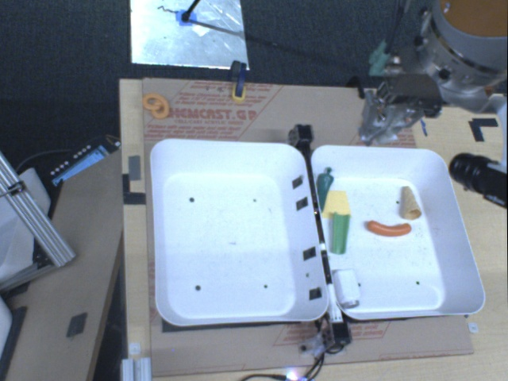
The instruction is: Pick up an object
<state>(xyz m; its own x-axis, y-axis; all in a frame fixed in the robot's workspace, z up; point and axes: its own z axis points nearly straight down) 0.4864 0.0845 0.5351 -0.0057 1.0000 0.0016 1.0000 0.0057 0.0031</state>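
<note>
Camera view: left bin (230, 228) offers bare floor | right bin (444, 213) holds sausage (389, 228), cone (409, 202), green-yellow toy (336, 217) along its left wall | my end effector (386, 125) hangs above the right bin's far rim, grip state unclear, arm entering from upper right.

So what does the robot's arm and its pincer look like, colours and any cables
The arm is a rounded grey body with an orange band near the top. Its pincer is a metallic silver-grey assembly on a dark mounting block. Thin dark cables run up beside it, and a small teal part sits near the wrist.
</note>
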